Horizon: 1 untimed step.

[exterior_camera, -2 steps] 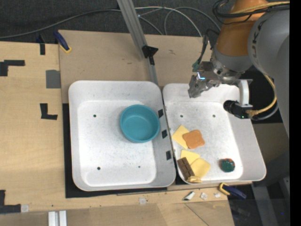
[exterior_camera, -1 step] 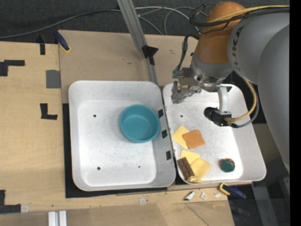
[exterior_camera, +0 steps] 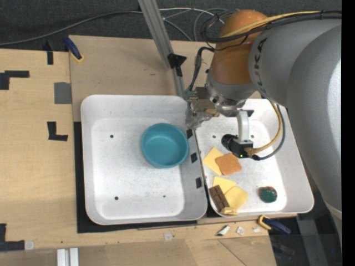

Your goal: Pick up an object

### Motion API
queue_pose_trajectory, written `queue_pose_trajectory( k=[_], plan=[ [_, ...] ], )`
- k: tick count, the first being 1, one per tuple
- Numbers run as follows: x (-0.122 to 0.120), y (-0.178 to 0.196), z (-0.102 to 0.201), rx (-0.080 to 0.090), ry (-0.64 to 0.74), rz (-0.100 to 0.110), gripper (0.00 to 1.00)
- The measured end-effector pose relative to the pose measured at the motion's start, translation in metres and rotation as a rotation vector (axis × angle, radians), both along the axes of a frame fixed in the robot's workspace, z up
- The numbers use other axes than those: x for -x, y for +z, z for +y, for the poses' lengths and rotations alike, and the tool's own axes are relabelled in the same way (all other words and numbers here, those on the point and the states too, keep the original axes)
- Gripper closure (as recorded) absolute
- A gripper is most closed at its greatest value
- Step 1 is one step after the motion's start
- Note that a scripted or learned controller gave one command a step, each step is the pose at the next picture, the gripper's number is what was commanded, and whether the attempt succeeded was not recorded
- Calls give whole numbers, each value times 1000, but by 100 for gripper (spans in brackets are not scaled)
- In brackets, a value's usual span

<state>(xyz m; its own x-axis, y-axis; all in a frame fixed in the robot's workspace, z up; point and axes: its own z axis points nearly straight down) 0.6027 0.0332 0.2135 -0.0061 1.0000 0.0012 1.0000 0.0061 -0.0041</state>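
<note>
Pale wooden bench (exterior_camera: 33,148) against dark carpeted floor (exterior_camera: 66,4)

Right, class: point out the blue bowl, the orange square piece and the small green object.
blue bowl (exterior_camera: 163,144), camera view, inner floor.
orange square piece (exterior_camera: 228,164), camera view, top face.
small green object (exterior_camera: 268,194), camera view, its middle.

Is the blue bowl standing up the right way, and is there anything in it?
Upright and empty: the blue bowl in the left bin shows its open mouth and bare blue inside.
</note>
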Motion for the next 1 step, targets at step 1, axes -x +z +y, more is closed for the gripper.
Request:
queue_pose_trajectory(
  k=[1],
  plan=[
    [8,-2,59,-1,2,-1,100]
  ],
)
